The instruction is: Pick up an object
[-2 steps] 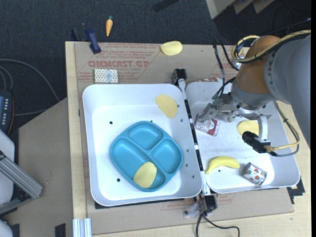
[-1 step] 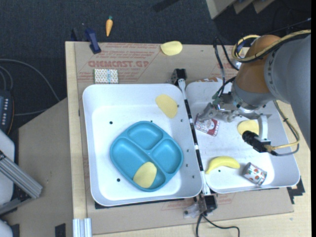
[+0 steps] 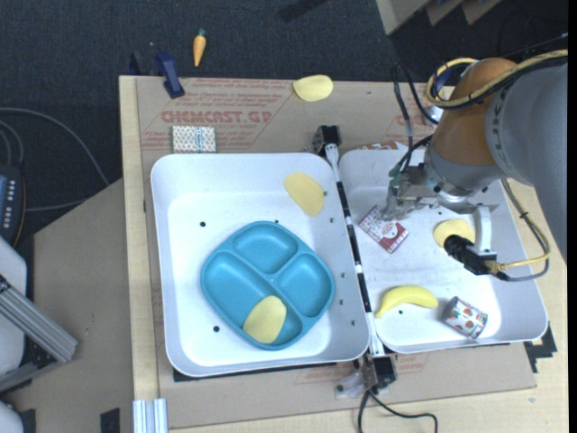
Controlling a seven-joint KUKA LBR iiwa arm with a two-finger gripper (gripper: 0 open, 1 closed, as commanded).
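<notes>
Near the right bin's (image 3: 532, 318) front edge lie a small can (image 3: 464, 317) and a banana (image 3: 406, 299), while toward its left wall the gripper (image 3: 394, 207), its state impossible to tell, hangs over a red-and-white packet (image 3: 385, 230), so the reach seems underway and next calls for a clean close and lift.
</notes>
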